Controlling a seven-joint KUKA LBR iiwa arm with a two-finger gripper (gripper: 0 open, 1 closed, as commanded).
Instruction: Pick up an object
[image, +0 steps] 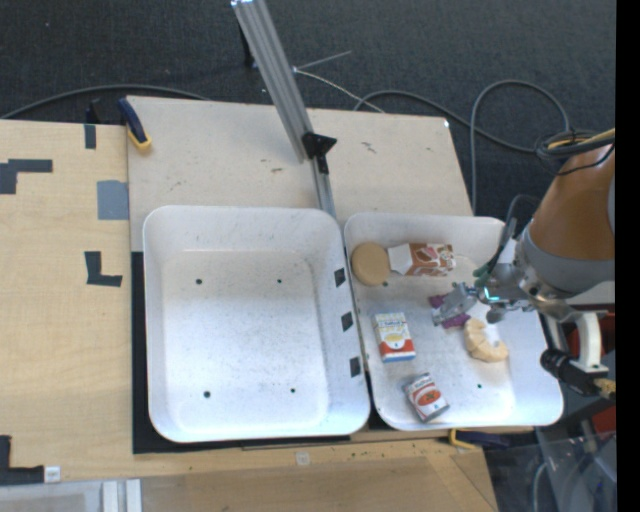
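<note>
- The arm (575, 215) reached in from 3 o'clock, its orange band above the grey wrist, and the hand (462, 300) sat low over the right bin (520, 400).
- How far the hand was open could not be told; its tips were blurred against a small purple piece (452, 320) just below them.
- Whether the hand touched or gripped the purple piece could not be told either.
- A pale yellow lump (486, 342) lay at about 4 o'clock from the hand, just beside the purple piece.
- A round tan disc (371, 264) lay at the hand's 10 o'clock, near the bin's left wall, touching a white-and-red packet (425, 259) on its right.
- A small white carton (395, 337) with a red-and-blue label lay at the hand's 8 o'clock, well apart from it.
- A red-and-white can (426, 397) lay tilted at about 7 o'clock, near the bin's front edge.
- The left bin (170, 330) stood side by side with the right bin on the worktop (220, 150).
- A grey rail (285, 85) slanted in from 12 o'clock, ending where the bins met.
</note>
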